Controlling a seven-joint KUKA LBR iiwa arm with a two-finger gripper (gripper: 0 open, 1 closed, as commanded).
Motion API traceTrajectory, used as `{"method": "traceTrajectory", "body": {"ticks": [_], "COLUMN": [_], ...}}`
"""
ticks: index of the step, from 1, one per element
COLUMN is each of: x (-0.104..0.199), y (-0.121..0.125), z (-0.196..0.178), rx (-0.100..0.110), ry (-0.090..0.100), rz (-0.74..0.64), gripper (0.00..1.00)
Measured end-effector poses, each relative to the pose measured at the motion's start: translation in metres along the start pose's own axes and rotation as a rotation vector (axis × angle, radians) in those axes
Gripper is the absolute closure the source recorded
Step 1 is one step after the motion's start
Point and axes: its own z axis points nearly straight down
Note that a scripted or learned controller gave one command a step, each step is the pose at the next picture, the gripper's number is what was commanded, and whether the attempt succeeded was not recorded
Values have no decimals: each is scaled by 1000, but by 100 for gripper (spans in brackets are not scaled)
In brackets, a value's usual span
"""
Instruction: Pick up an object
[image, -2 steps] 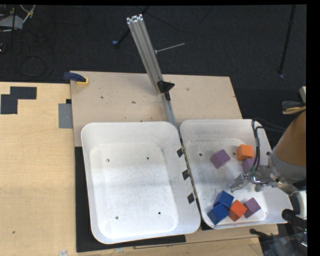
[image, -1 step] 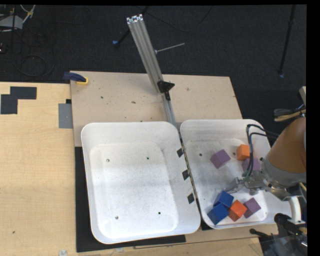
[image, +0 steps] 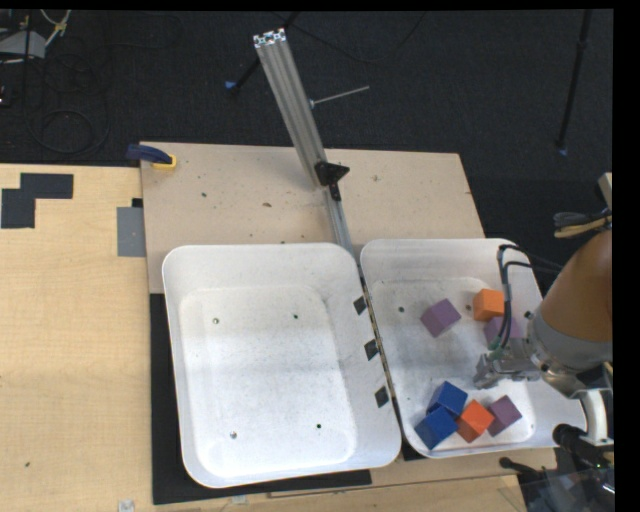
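The right bin (image: 420, 265) holds several blocks: a purple one (image: 440, 317) near its middle, an orange one (image: 489, 304) toward the right wall, and a cluster at the front with two blue blocks (image: 441, 412), an orange block (image: 475, 420) and a purple block (image: 505, 412). My gripper (image: 492, 370) hangs low over the right side of this bin, between the upper orange block and the front cluster. Its fingers are too small and dark to read. No block shows between them.
The left bin (image: 262, 365) sits beside the right one, joined by black clips (image: 370, 348). A slanted aluminium bar (image: 298, 120) rises behind the bins. The arm's orange band (image: 590, 290) and grey wrist overhang the right bin's right rim.
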Motion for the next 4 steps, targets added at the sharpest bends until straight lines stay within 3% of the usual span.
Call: {"method": "traceTrajectory", "body": {"ticks": [3,4], "x": [-5,53], "y": [11,18], "z": [-134,-124], "rx": [-6,0], "ry": [-4,0], "rz": [-12,-15], "gripper": [100,100]}}
